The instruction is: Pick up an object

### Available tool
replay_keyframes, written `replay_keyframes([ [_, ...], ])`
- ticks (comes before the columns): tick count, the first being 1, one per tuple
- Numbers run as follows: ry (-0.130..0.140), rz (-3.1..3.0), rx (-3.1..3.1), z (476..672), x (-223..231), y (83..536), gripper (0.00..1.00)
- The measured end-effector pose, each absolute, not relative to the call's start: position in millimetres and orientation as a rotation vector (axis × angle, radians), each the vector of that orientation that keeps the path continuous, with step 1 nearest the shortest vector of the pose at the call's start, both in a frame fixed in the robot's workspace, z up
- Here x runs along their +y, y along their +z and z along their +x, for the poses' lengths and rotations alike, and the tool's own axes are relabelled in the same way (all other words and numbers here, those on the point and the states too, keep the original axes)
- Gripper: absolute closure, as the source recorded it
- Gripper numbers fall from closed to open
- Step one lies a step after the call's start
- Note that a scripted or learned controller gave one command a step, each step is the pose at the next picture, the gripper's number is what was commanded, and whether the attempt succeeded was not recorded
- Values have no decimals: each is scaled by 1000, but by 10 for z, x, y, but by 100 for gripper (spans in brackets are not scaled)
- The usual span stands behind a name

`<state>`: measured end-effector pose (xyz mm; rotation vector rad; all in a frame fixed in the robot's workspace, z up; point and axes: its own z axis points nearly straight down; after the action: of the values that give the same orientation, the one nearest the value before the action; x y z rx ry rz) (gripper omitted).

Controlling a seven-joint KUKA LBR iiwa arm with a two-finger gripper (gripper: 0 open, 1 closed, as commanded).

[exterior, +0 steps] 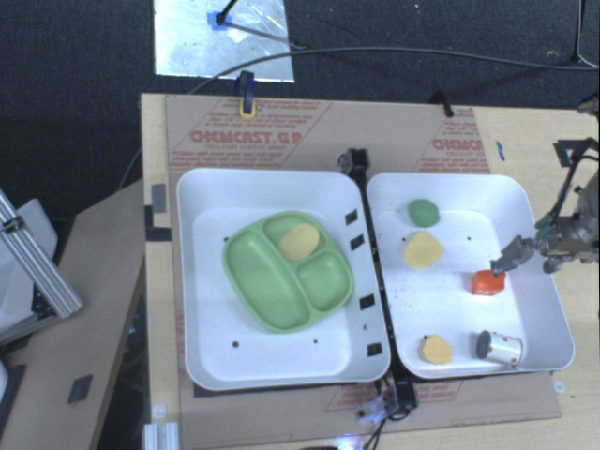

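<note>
Looked like a robotics lab: two white bins (199,279) clamped side by side on a printed cardboard sheet (319,129) over the tabletop (103,251), cables (394,54) trailing across dark carpet (75,45), aluminium framing (33,261) at the left edge.

Two shallow white bins, the left bin (216,214) and the right bin (530,340), are being carried side by side on the counter (155,251). They are being underlaid by a brown sheet (375,129) with red lettering. The sheet is being gripped at its far edge by a blue and yellow clamp (247,95). Small black clips (357,243) are being observed along the seam between the bins. Beyond the counter, a silver foil sheet (202,26) is being supported by the dark floor (66,82), which is being crossed by a black cable (394,50). An aluminium profile (37,261) is being noted at the left edge.
</note>
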<state>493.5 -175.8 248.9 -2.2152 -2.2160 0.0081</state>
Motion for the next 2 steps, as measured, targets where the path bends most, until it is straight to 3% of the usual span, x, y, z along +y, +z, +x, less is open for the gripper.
replay_keyframes([
  [1,-1,-2218,-2227,4959,-1753,2545,0],
  [2,2,-2218,-2220,4889,-1757,1945,0],
])
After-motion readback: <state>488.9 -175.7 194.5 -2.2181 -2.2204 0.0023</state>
